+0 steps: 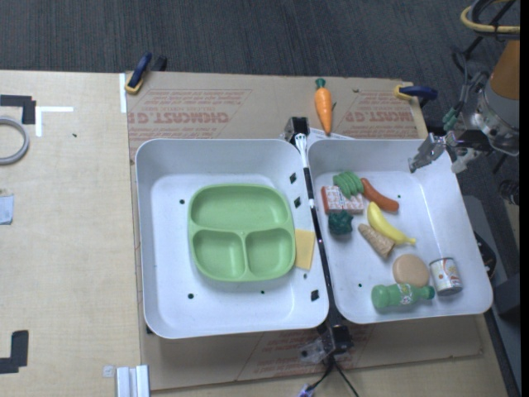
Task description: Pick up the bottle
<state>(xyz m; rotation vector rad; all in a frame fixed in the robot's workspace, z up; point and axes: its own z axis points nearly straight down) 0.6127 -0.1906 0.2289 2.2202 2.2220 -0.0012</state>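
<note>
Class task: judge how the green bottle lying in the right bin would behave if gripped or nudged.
The green bottle lies on its side, so it would probably roll when nudged. It looks like smooth toy plastic: likely stiff, light, somewhat slippery. The round bun and can close by may crowd a grip.

Gripper [431, 151] hovers over the right bin's [463, 201] far right corner, while the green bottle [400, 296] lies at its near edge beside a can [445, 275].

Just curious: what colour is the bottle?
Green, with a pale label; the bottle shows in the camera view.
</note>
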